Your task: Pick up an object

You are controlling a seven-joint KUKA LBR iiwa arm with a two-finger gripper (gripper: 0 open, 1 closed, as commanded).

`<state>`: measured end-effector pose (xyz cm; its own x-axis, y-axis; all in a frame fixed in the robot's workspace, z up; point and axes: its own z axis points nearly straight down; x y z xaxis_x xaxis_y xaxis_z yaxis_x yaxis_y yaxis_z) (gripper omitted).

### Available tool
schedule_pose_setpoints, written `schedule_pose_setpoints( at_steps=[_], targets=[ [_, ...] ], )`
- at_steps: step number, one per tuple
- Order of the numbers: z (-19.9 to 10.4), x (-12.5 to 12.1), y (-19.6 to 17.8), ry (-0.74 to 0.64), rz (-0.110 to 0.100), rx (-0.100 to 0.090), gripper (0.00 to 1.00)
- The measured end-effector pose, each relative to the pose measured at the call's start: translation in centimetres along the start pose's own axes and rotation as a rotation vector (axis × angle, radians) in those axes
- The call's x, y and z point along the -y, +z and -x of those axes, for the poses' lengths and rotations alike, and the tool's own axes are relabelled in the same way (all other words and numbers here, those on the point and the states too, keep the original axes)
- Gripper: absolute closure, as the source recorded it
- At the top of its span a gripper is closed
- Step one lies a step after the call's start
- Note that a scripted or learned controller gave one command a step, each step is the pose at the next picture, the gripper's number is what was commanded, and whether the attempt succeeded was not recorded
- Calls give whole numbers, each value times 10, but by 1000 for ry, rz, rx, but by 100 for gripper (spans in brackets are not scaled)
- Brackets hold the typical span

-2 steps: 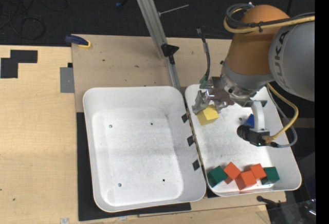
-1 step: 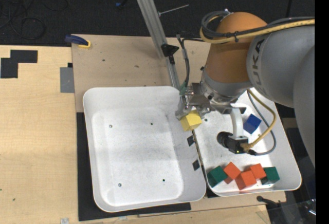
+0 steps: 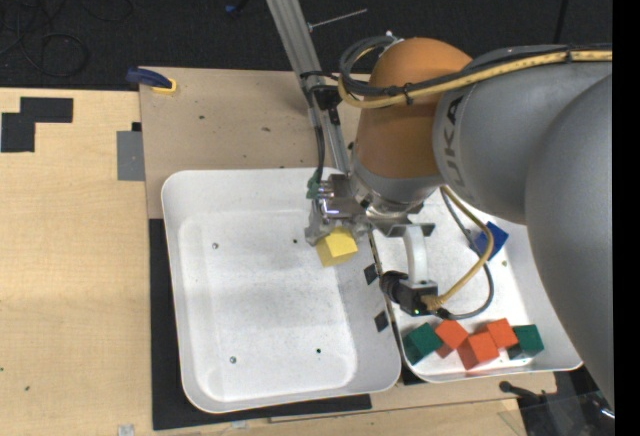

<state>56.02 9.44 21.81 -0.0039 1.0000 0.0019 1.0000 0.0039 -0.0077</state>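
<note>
1. The claw [image 3: 333, 224] is hanging over the left bin's [image 3: 200, 364] far right corner, clamped on a yellow block [image 3: 337, 246].
2. Green and orange blocks [image 3: 474, 340] are lying in the right bin [image 3: 560, 360].
3. The wooden tabletop [image 3: 70, 274] is stretching left; dark floor with cables [image 3: 40, 34] is lying beyond.

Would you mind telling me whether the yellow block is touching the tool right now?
Touching. In the camera view the yellow block sits right at the tip of the tool, above the left bin, with no gap visible between them.
</note>
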Motion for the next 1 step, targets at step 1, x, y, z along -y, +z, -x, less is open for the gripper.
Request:
schedule_pose_setpoints(
  at_steps=[1],
  targets=[
    [3,-1,-1,7,3,2,0]
  ],
)
